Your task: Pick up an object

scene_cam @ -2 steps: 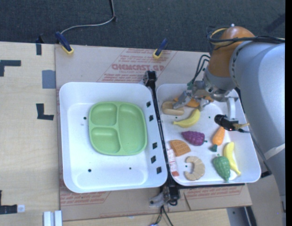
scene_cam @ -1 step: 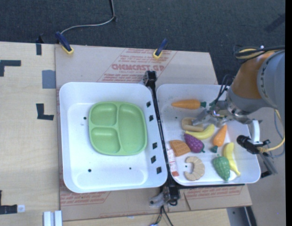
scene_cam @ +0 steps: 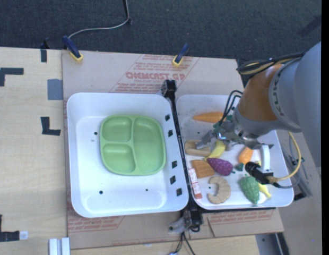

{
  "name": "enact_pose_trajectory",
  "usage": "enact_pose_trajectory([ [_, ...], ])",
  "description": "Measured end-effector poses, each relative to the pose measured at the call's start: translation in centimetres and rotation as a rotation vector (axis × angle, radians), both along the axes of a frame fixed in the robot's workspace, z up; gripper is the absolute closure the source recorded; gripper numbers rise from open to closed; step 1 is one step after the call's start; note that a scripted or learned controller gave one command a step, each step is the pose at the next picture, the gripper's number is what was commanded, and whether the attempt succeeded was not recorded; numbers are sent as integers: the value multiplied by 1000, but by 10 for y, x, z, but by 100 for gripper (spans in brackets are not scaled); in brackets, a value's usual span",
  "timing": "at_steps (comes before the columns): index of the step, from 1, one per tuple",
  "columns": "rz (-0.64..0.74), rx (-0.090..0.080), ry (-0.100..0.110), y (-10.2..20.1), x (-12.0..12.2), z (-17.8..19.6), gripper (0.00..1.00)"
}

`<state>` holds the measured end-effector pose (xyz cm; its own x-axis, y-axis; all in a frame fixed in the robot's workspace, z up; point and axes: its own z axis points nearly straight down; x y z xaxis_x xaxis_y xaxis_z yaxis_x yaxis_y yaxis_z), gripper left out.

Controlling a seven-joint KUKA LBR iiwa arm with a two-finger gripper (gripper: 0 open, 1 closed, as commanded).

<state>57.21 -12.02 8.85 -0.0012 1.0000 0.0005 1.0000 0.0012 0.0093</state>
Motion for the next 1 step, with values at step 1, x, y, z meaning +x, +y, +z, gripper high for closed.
enact_pose_trajectory([
  [1, 0, 3, 0, 1, 1, 11, 100],
])
